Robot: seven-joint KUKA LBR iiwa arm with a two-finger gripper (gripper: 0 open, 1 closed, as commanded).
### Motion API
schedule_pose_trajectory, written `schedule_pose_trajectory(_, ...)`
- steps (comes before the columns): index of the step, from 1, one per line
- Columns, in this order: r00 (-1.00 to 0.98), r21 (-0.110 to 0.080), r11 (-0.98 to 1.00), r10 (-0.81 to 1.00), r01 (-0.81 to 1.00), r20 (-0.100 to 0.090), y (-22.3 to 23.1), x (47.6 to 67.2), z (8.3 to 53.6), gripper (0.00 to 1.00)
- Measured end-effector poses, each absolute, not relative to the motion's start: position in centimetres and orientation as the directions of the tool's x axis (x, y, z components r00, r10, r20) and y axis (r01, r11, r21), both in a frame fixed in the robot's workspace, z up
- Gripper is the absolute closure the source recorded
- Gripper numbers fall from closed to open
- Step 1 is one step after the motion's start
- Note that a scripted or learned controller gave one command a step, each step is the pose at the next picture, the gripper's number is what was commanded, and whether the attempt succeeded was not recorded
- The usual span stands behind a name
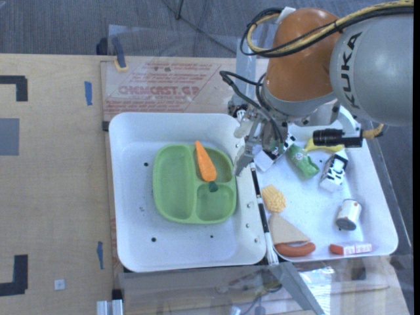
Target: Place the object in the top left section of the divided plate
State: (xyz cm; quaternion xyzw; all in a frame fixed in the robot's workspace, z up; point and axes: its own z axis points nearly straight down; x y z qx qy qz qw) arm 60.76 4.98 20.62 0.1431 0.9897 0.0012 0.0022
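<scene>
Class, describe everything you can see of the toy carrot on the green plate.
The toy carrot is orange, tapered, plastic-looking, with a small dark green stem end at its lower tip. It lies flat and slanted on the green divided plate in the left bin, resting along the ridge between sections. The end effector hovers just right of it, apart from it.

Arm (pixel 367 58): bulky grey casing, smooth, rounded, matte sheen. Black "KUKA" lettering (pixel 349 71) printed on grey shell. Orange band (pixel 303 51) above wrist: glossy, dome-shaped. Yellow cable with black cable alongside (pixel 295 39) looping over orange band and across grey shell. Thinner black wires (pixel 237 87) trailing below band toward wrist. Wrist section pale metal, cluttered with small brackets and fittings. Black cylindrical fitting (pixel 335 137) jutting sideways beneath wrist, yellow piece at its end. Hand (pixel 252 148): slim silvery metal parts, details blurred.
</scene>
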Motion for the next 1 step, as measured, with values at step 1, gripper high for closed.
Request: schedule_pose_trajectory(1,-0.957,0.004,0.957,0.290,0.290,-0.007,7.83,62.08,25.11,0.00)
